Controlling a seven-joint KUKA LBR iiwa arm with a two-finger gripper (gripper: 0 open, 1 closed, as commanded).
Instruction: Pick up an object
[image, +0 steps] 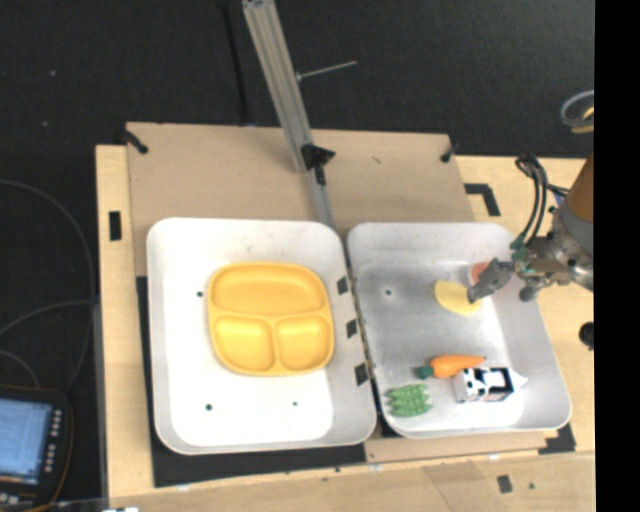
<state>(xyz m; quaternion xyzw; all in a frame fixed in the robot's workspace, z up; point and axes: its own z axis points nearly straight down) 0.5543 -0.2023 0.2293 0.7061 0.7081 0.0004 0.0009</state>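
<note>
The gripper (492, 281) hangs over the right bin (400, 260), in its far right part. Just left of the gripper, touching its tip or under it, lies a flat chip-like piece (455, 298). Nearer to the camera than the gripper lies a carrot (456, 365), and just before the carrot a small toy cow (487, 383). Left of these, near the bin's front left corner, lies a leafy piece (409, 401). Far left of the gripper, in the left bin (180, 400), sits a divided tray (270, 317).

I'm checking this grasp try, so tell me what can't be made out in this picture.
- The hand: small and blurred in the camera view, so its grip state is unclear.
- Small red-orange object: partly hidden behind the hand.
- Grey arm: cut off by the right edge.
- Black-and-white toy: too small to identify.
</note>
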